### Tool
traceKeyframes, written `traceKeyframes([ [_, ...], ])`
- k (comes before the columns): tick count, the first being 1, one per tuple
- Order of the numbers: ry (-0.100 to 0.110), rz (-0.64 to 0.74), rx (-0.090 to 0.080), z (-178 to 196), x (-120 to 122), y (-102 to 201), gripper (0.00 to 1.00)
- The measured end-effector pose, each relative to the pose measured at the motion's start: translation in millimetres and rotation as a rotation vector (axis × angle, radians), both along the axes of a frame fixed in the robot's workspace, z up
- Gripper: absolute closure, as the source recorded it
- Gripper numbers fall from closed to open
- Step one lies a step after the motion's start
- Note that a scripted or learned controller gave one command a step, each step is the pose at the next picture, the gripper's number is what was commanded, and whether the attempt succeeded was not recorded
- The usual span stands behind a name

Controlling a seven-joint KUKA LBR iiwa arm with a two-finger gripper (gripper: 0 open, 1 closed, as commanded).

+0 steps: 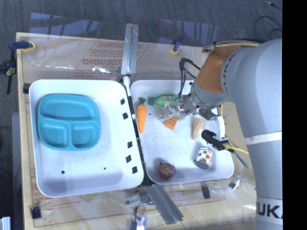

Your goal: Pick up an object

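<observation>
The grey arm [254, 109] fills the right of the frame, its end effector [178, 108] low over the orange wedge [170, 123] at centre-right, presumably lining up a grasp; finger state unreadable.

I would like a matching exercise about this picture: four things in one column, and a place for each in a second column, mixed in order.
Things:
1. blue tray
2. carrot
3. dark red ball
4. small can

Places:
A. right bin, near its front edge
B. left bin
C. right bin, beside the divider
D. right bin, front right corner

Pairs: 1-B, 2-C, 3-A, 4-D
</observation>
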State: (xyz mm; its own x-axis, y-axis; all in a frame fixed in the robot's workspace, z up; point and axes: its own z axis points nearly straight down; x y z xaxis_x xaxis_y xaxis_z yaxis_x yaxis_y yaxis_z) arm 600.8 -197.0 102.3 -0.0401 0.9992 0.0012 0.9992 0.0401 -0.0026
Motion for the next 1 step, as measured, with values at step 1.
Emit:
traceKeyframes([
  [1, -0.002, 0.217, -0.001, 127.9, -22.4, 20.1, 1.00],
])
